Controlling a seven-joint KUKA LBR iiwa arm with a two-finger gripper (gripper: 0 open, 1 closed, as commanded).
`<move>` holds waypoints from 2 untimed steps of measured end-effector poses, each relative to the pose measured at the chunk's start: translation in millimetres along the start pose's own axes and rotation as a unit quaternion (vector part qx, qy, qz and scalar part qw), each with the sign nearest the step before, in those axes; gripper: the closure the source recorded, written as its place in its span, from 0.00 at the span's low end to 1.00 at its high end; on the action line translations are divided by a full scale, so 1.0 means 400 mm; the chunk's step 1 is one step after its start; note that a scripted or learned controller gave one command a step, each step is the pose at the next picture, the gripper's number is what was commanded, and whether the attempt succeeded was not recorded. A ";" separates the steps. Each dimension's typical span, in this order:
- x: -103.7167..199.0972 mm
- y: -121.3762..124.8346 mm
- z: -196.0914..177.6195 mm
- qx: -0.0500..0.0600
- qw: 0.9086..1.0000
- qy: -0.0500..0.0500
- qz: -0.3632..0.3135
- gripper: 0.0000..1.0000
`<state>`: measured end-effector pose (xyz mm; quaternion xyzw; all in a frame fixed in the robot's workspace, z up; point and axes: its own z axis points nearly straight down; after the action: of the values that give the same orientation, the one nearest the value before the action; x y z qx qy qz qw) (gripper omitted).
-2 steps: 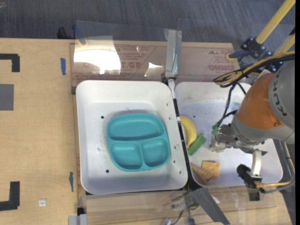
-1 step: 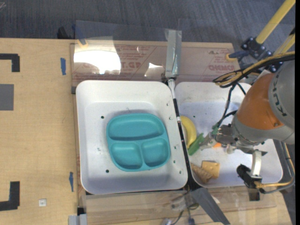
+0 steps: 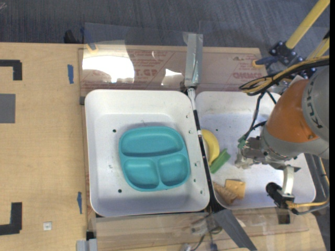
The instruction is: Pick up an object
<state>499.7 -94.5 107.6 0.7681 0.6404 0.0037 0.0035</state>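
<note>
Gripper (image 3: 250,155) fingers indistinct over right bin (image 3: 230,106)

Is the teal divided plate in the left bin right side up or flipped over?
Right side up: the teal divided plate shows its three recessed compartments facing upward, lying flat in the left white bin.

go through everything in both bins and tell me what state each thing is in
Teal divided plate: right way up in the left bin, compartments bare.
Banana: lying against the right bin's left wall.
Green piece: lying slanted, touching the banana.
Tan piece: lying near the right bin's front edge.
Gripper: over the right bin, near the green piece; jaws unclear.
</note>
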 end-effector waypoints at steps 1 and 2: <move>0.000 -0.001 0.001 0.001 1.000 0.000 0.000 0.00; -0.062 0.078 0.051 0.003 1.000 0.001 -0.005 0.00</move>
<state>526.3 -124.7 87.5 0.7650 0.6441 0.0025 0.0006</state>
